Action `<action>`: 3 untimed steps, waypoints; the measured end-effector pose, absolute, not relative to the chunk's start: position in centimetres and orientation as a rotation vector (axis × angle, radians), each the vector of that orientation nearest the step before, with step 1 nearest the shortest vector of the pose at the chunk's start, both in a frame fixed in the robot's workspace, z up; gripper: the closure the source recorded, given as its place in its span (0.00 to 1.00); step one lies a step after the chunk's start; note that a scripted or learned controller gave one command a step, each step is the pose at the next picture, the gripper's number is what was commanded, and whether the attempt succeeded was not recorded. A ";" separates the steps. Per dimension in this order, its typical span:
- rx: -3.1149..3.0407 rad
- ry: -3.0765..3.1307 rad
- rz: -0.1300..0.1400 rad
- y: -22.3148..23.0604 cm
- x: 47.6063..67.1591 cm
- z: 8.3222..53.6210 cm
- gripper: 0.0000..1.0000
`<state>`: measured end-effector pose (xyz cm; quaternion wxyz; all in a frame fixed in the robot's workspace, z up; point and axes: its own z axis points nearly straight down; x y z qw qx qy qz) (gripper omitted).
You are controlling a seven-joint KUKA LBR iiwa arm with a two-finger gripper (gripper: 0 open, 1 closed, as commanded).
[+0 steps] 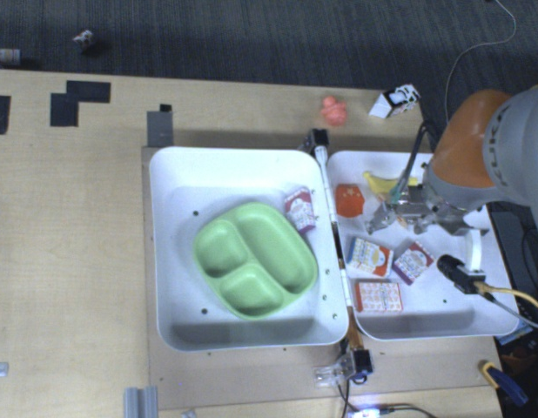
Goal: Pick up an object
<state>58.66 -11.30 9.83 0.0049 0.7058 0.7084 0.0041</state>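
The yellow piece (379,184) lies toward the far side of the right bin (426,317). The gripper (400,220) hangs right in front of it and seems to overlap its near end. Whether the gripper is spread or closed cannot be told from this slant, and nothing can be seen in its grasp.

To the left of the yellow piece, an orange block (349,200) sits near the bin's left wall. Nearer the camera, below the gripper, a white picture packet (369,256) lies flat. A purple-and-red packet (413,262) lies just beside it on the right. A red-and-white packet (379,296) lies closest to the front wall.

The grey arm (517,151) reaches in from the right, its orange band (465,142) above the bin's far right corner.

In the left bin (178,200) a green divided plate (254,258) rests tilted across the middle. A small red-and-white pouch (299,209) is at its upper right edge, close to the wall shared with the right bin.

On the bench (69,233) behind the bins lie a pink lump (334,110) and a black-and-white item (396,100), well apart from the gripper.
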 end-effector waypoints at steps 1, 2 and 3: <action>2.215 2.216 0.010 -8.5 54.1 8.7 0.00; 2.211 2.215 0.016 -8.5 54.3 9.9 1.00; 2.211 2.215 0.016 -8.5 54.3 9.9 0.00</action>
